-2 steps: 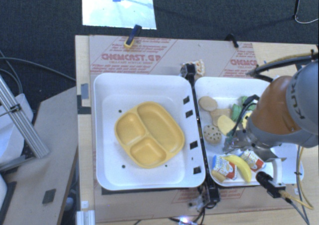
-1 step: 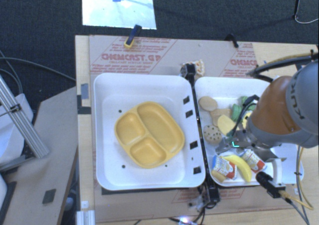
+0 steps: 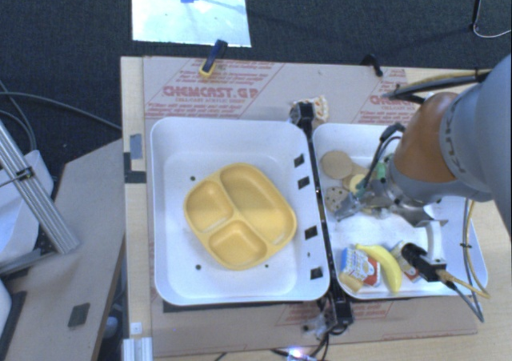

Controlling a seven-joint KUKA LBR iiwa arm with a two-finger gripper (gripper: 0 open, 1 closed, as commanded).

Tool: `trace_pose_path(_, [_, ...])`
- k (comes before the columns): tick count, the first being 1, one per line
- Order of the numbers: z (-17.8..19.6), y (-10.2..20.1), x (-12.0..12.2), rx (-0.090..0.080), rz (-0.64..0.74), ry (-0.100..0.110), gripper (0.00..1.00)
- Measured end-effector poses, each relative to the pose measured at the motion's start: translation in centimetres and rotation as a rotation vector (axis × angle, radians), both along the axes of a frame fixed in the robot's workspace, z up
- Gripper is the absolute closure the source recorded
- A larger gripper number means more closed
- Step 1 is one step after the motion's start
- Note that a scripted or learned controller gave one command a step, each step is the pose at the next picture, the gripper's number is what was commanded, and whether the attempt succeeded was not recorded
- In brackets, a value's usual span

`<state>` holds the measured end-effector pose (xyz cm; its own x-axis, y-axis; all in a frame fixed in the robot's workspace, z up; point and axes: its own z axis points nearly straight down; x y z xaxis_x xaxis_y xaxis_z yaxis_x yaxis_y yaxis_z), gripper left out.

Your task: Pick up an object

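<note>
My gripper (image 3: 346, 206) is down in the right bin (image 3: 384, 137), near its left wall, with the grey arm and orange band reaching in from the right. Its metal fingers sit close to a light perforated piece (image 3: 335, 190) and just below a round tan disc (image 3: 337, 164). A yellow banana (image 3: 384, 264) lies at the front of the bin beside a small red and white packet (image 3: 359, 267). Whether anything is between the fingers is hidden by the wrist.
The left bin (image 3: 172, 143) holds a yellow three-compartment plate (image 3: 239, 214). A black divider with clips (image 3: 314, 191) runs between the bins. Cables and a black part (image 3: 424, 259) trail from the wrist over the right bin's front.
</note>
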<state>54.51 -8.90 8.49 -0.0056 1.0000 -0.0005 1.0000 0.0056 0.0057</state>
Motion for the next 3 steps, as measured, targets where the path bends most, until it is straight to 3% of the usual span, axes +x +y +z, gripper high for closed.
trace_pose_path(1, [6.3,-5.1,-1.0,-0.002,-0.008,0.001,0.0])
trace_pose_path(2, [-0.3,-10.7,3.3,-0.003,-0.007,0.003,0.0])
trace_pose_path(3, [2.5,-11.8,6.7,-0.002,0.0,-0.001,0.0])
